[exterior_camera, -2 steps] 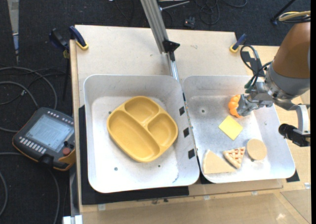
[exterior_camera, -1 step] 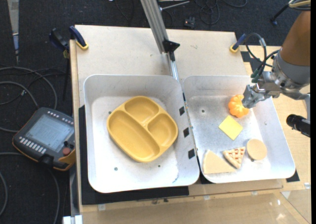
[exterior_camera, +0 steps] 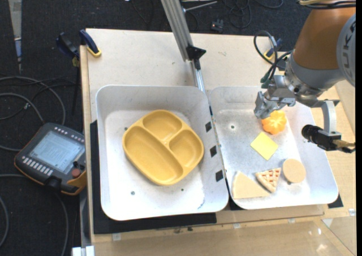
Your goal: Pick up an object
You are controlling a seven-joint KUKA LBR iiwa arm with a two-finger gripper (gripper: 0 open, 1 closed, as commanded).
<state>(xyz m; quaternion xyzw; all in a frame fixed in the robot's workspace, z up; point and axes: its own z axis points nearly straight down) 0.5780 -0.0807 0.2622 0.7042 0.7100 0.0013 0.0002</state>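
- Orange rounded toy fruit point(exterior_camera: 275, 123) is sitting in the right white shallow bin point(exterior_camera: 317, 192), close to that bin's far edge and toward its right side; it is roughly round, so no long axis or pointing direction is showing.
- Two-finger grey gripper point(exterior_camera: 266, 108) is hanging right at the fruit's upper left side, overlapping it from above; I cannot tell whether the gripper is spread or closed, nor whether the fruit is actually between its tips.
- Grey arm with the orange band point(exterior_camera: 319, 40) is reaching in across the right bin's far right corner.
- Flat yellow square slice point(exterior_camera: 264, 145) is lying just in front of the fruit, turned diamond-wise to the bin's edges, near but apart from it.
- Along the right bin's near edge, three pieces are sitting close together: a pale tan wedge point(exterior_camera: 247, 185), a small pizza-like triangle with red markings point(exterior_camera: 270, 178) touching it, and a tan round disc point(exterior_camera: 293, 170) just beside the triangle.
- Bare floor is showing in the right bin's far left corner and along its left edge.
- Left white shallow bin point(exterior_camera: 113, 108) is holding a yellow plastic divided plate with three compartments point(exterior_camera: 163, 146), lying near the bin's middle, slanted, with open room around it on all sides.
- The two bins are meeting along their shared inner edge.
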